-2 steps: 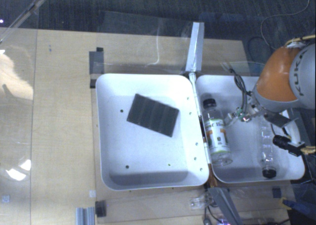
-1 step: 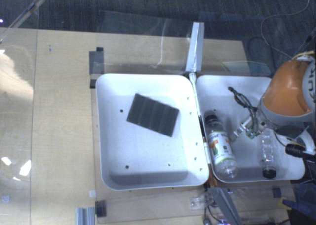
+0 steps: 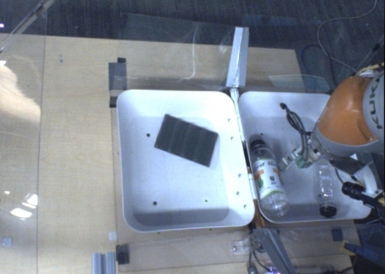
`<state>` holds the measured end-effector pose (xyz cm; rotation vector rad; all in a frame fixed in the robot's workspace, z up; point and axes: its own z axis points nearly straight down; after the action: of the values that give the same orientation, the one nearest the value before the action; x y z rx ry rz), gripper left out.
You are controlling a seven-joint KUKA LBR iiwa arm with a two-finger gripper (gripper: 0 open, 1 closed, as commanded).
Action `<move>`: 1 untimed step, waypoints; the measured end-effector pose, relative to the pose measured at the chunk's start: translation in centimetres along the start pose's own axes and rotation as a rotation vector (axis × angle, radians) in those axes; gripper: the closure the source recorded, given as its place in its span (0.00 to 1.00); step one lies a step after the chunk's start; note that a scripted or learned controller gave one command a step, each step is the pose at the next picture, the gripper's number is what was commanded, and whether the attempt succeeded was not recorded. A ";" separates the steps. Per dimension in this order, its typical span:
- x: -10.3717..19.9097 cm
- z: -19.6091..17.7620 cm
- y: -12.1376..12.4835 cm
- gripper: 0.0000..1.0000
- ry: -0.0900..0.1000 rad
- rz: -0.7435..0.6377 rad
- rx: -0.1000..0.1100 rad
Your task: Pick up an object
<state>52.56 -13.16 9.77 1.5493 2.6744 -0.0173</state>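
Note:
A clear plastic bottle [image 3: 266, 177] with a black cap and a coloured label lies along the left side of the right bin [image 3: 271, 105]. A second, smaller clear bottle [image 3: 325, 189] with a black cap lies near that bin's front right. The gripper [image 3: 299, 156] hangs over the right bin between the two bottles, just right of the labelled one. The grey arm with its orange band [image 3: 348, 115] hides the bin's right part. A dark grey rectangular pad [image 3: 186, 140] lies flat in the left bin [image 3: 138, 206].
A metal divider post [image 3: 237, 62] stands behind the seam between the bins. Black cables [image 3: 291, 117] trail from the wrist over the right bin. A clear sheet covers the wooden bench [image 3: 60, 146] on the left.

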 end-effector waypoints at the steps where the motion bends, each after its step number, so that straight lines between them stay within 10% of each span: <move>1: -2.6 0.7 5.7 0.00 0.006 0.323 0.019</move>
<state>58.81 -12.57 9.26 1.9680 2.4007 -0.0256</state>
